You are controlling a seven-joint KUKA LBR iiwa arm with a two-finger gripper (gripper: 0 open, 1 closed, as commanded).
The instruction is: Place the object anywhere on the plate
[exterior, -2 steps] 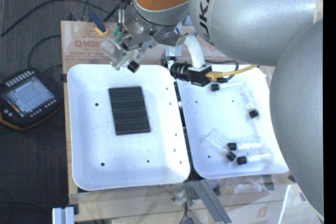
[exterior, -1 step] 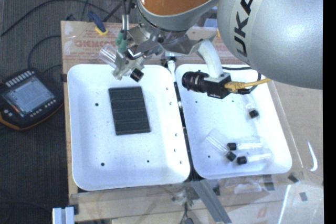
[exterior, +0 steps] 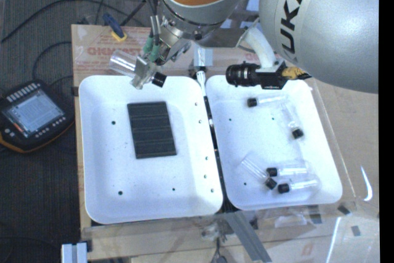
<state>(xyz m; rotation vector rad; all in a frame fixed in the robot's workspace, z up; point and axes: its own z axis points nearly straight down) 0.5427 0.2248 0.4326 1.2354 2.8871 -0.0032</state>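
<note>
Camera view | gripper [exterior: 143, 72] grasping vial [exterior: 126, 63] | bench [exterior: 92, 46] on dark floor [exterior: 37, 9]

Place: a robotics lab or test cell.
Arm: a big grey industrial arm [exterior: 320, 9] with an orange band fills the top of the view.
Pendant: a handheld control pendant [exterior: 31, 115] with a screen lies on the dark floor at left.
Cables: loose black cables [exterior: 92, 3] trail across the floor.
Bench: a plywood bench [exterior: 92, 49] carries two white bins [exterior: 98, 194] side by side.
Camera: a small black camera [exterior: 246, 74] is mounted over the right bin's far rim.
Vials: clear vials [exterior: 289, 169] with black caps lie in the right bin.
</note>
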